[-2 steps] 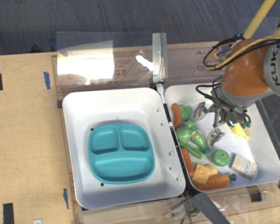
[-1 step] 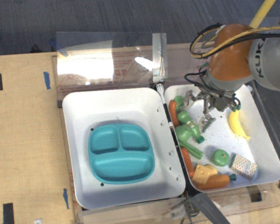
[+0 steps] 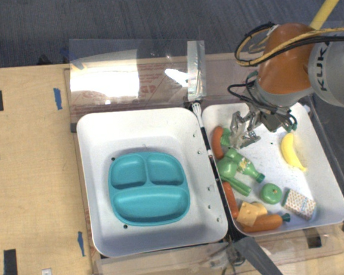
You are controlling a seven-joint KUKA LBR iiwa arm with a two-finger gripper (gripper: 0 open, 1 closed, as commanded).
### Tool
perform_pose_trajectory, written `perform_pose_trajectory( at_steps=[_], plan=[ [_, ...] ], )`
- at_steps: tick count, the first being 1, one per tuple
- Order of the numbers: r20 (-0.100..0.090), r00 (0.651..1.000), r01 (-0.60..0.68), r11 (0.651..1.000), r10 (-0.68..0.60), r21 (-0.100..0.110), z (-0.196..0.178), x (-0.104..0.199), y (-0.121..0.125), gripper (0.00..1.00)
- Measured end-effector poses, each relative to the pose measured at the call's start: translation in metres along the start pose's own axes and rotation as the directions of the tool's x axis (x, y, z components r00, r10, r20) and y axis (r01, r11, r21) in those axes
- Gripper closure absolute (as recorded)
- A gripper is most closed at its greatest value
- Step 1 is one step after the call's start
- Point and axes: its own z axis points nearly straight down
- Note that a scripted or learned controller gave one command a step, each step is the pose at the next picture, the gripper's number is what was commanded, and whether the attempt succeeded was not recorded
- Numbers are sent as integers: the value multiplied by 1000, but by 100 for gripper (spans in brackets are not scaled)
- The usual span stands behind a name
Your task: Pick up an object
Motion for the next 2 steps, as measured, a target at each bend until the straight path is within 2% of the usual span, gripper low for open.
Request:
perform_pose_trajectory(
  at_steps=[1,2],
  plan=[
    [-6,1000,12,1000,-12,-7,-89,-48,70,100],
    [-8,983,183,983,-183,-8,-158,-48,67,100]
  ],
)
